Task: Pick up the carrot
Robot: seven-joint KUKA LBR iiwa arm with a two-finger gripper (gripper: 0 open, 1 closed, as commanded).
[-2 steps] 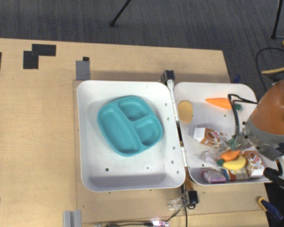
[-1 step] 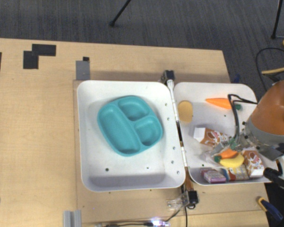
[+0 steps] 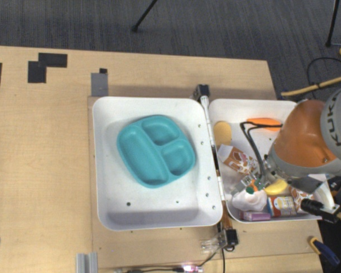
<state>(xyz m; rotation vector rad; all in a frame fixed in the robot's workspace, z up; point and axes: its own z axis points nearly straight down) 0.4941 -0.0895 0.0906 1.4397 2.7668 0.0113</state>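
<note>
Carrot [image 3: 265,121] lies at the far edge of the right bin [image 3: 238,104], orange, lengthwise along the wall, partly covered by the arm's orange band [image 3: 304,132]. Black cable [image 3: 251,138] loops just beside it. Hand [image 3: 260,178] sits low in the clutter nearer the bin's front, apart from the carrot; whether it is open or closed cannot be told. Around it: snack packet [image 3: 236,159], yellow item [image 3: 276,186], small bottle [image 3: 254,199]. Pale round fruit [image 3: 222,131] near the divider. Left bin [image 3: 111,209] holds a teal divided plate [image 3: 156,150].

Risk: the hand closes on clutter instead of the carrot; the carrot's place against the wall leaves little finger room, so it may slip.
</note>
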